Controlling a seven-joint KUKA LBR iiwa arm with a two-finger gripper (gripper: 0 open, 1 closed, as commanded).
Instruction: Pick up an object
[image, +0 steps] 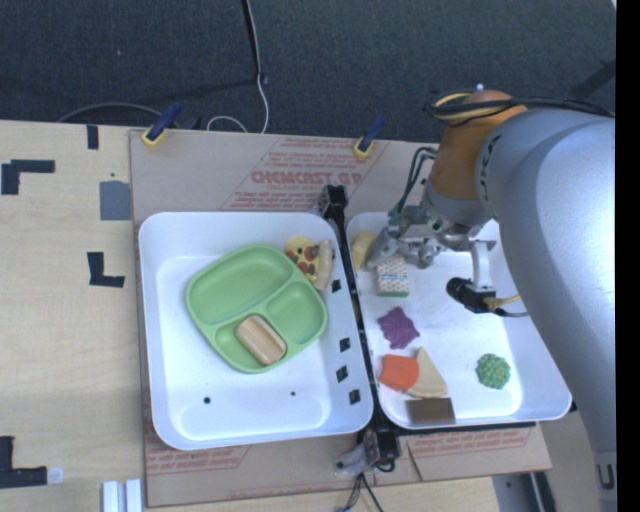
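My gripper (398, 250) hangs over the far left part of the right bin (540, 400). Directly below it, touching or nearly touching, is a small white and green block (392, 279); whether it is gripped I cannot tell. A yellow piece (361, 248) lies just left of the gripper against the bin wall. Nearer the front of that bin lie a purple piece (398, 326), an orange piece (399, 372), a tan wedge (431, 379), a brown block (430, 410) and a green broccoli-like ball (492, 371).
The left bin (170, 400) holds a green divided plate (225, 290) with a tan bun (261, 339) on it. A yellow and red food piece (310, 258) lies at the plate's far right. The grey arm (560, 200) covers the right bin's far right side.
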